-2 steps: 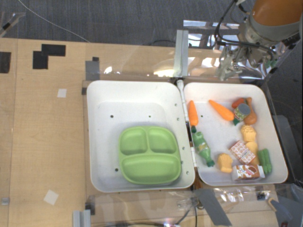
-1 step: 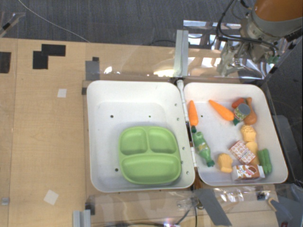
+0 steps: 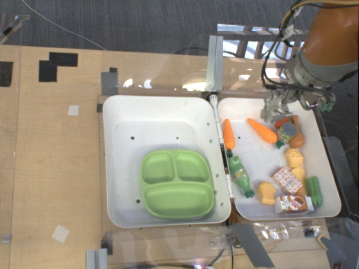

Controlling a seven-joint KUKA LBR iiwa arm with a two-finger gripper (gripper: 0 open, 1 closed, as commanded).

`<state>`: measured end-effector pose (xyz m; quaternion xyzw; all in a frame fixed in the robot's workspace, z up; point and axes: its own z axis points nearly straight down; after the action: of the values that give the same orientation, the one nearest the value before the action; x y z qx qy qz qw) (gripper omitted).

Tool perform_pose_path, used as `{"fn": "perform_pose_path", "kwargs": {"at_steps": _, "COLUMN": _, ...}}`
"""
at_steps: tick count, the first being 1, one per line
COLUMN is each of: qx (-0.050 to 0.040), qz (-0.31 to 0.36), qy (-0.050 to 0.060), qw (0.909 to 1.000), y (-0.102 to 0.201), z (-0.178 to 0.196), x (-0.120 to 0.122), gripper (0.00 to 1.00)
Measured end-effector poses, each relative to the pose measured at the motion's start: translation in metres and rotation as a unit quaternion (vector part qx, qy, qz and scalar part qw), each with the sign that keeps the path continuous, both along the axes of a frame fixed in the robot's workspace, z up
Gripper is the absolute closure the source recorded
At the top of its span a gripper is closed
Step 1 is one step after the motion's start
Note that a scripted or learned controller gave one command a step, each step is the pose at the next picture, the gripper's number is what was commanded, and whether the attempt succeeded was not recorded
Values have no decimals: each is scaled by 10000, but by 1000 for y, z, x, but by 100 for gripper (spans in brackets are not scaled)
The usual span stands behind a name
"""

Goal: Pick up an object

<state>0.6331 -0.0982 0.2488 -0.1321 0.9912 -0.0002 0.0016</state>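
My gripper (image 3: pixel 276 110) hangs low over the far part of the right bin (image 3: pixel 331 206), below the arm's orange band. Just under and beside it lie an orange carrot (image 3: pixel 262 130) and a red and grey piece (image 3: pixel 288 129) against an orange lump (image 3: pixel 297 139). I see nothing held in the gripper. A second carrot (image 3: pixel 228 134) lies along the bin's left wall, with a green bottle (image 3: pixel 240 176) below it. Toward the near right are a yellow piece (image 3: pixel 294 158), a red checked box (image 3: pixel 285 179), a green vegetable (image 3: pixel 314 190), a small carton (image 3: pixel 293 204) and a yellow lump (image 3: pixel 267 192).
The left bin (image 3: pixel 123 122) holds a green divided plate (image 3: pixel 176 182) in its near half. A raised divider (image 3: pixel 219 144) separates the two bins. A metal frame post (image 3: pixel 215 60) stands behind them, and cables loop around the arm's wrist (image 3: pixel 280 43).
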Motion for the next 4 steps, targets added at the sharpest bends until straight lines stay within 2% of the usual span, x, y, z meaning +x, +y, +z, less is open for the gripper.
{"fn": "perform_pose_path", "kwargs": {"at_steps": 1, "qx": 1, "qz": 14, "qy": -31, "qw": 10000, "y": 2, "z": 3, "x": 2, "gripper": 0}}
{"fn": "perform_pose_path", "kwargs": {"at_steps": 2, "qx": 10, "qz": 263, "qy": 25, "qw": 9997, "y": -14, "z": -111, "x": 1, "gripper": 0}}
{"fn": "perform_pose_path", "kwargs": {"at_steps": 3, "qx": 3, "qz": -518, "qy": -63, "qw": 9986, "y": 12, "z": -159, "x": -31, "gripper": 0}}
{"fn": "perform_pose_path", "kwargs": {"at_steps": 4, "qx": -4, "qz": -70, "qy": -71, "qw": 10000, "y": -6, "z": -158, "x": -75, "gripper": 0}}
